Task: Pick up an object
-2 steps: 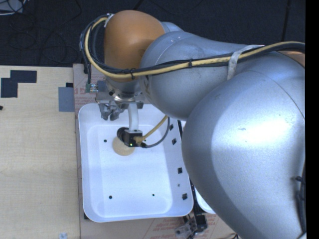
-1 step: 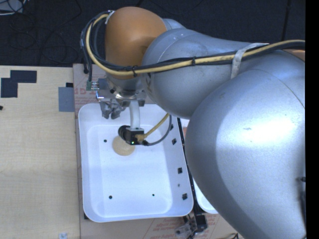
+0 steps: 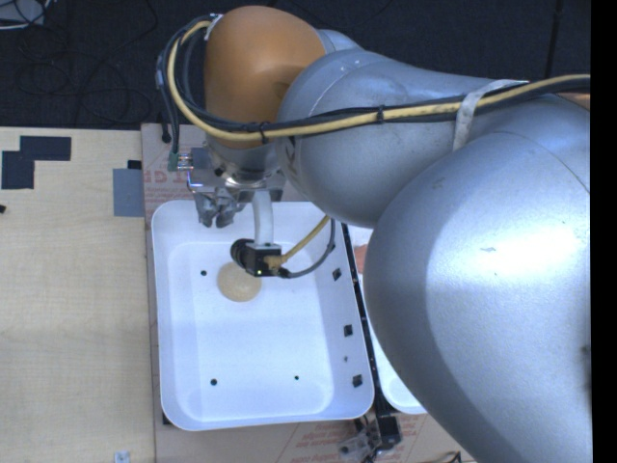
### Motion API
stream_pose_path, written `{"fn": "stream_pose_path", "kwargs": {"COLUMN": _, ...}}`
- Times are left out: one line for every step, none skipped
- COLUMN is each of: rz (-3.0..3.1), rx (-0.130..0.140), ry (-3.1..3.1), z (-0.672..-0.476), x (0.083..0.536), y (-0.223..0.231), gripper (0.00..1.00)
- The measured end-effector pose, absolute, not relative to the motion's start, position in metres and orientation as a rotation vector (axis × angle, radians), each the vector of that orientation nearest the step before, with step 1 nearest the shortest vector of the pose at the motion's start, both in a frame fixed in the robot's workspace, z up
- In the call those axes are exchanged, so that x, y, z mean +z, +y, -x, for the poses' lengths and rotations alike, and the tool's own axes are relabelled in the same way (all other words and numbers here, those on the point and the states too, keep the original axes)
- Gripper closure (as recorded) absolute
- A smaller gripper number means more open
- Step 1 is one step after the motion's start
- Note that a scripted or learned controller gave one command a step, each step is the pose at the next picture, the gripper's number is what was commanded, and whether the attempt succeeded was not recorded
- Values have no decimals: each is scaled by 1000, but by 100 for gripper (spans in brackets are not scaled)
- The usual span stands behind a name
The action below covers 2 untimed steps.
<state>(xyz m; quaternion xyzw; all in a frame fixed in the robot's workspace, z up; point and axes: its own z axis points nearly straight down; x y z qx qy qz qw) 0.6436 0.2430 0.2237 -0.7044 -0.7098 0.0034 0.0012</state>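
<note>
- a pale, round, flat-looking object [image 3: 238,285] is lying on the floor of the left bin [image 3: 260,355], in the bin's upper half and a little left of its middle, just left of centre in the frame.
- the gripper [image 3: 218,216] is hanging over the bin's upper edge, just above and slightly left of the object in the frame. from this slanted angle it cannot be told how far open it is or whether it has hold of anything. the object is resting on the bin floor, below it in the frame.
- the left bin, white and shallow with rounded corners, is sitting in the lower middle of the frame. a few small dark dots [image 3: 213,383] are showing on its floor, well apart from the object.
- the grey arm [image 3: 463,258] is reaching in from the right and covering much of the right half of the frame. its orange band [image 3: 260,56] is showing at the upper middle, directly above the gripper.
- a strip of the right bin [image 3: 395,395] is showing beneath the arm at the lower right, the rest being hidden behind it.
- the pale wooden bench [image 3: 67,336] is stretching across the left of the frame, carrying dark angular patches [image 3: 37,157] and a grey rectangle [image 3: 126,191] at the upper left, beside the left bin's corner.
</note>
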Motion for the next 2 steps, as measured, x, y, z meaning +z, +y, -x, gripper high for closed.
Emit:
{"fn": "stream_pose_path", "kwargs": {"rz": 2210, "rx": 12, "ry": -2229, "z": -643, "x": 223, "y": 243, "gripper": 0}}
{"fn": "stream_pose_path", "kwargs": {"rz": 2214, "rx": 11, "ry": -2224, "z": -642, "x": 155, "y": 244, "gripper": 0}}
